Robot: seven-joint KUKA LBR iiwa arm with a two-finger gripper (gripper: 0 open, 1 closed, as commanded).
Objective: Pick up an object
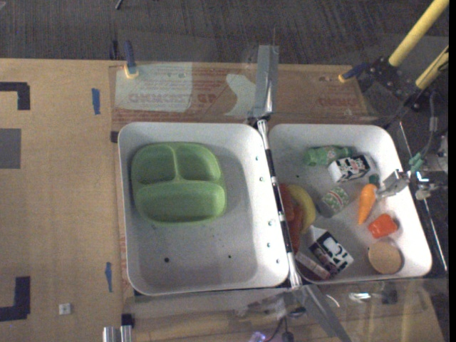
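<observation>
**Two bins, nine loose items, gripper at right bin's right rim**

Count on the brown cardboard-topped table (57,191):
- 2 shallow white bins side by side: left white bin (199,262), right white bin (299,148).
- Left bin: 1 green three-compartment plastic plate (178,182), lying toward the upper left part of the bin.
- Right bin, 9 things:
  - 1 green plastic bottle lying on its side (328,154), near the top.
  - 1 small black-and-white cow-print carton (348,167), just beside the bottle, lower right of it.
  - 1 grey-green can (334,199), tilted, mid-bin.
  - 1 orange plastic carrot with green top (366,201), right of the can, green end up.
  - 1 yellow banana (304,205) against the left wall, with 1 red-orange long item (290,216) beside it on the divider side; can't tell what that is.
  - 1 small orange-red block-shaped item (382,226), below the carrot.
  - 1 tan round disc-like item (385,257), lower right corner.
  - 1 dark box with black-and-white print (328,254), bottom of bin, lying at a slant.

Arm: little of it is in frame. The gripper (396,182) sits at the right bin's right rim, just right of the carrot's top, apart from it. Dark hardware and cabling trail off to the right behind it. Can't tell its state; too small and blurred. Nothing visibly between its tips.

Extras: blue tape strips (95,100) on the table left of the bins, yellow poles (420,27) at top right.
</observation>
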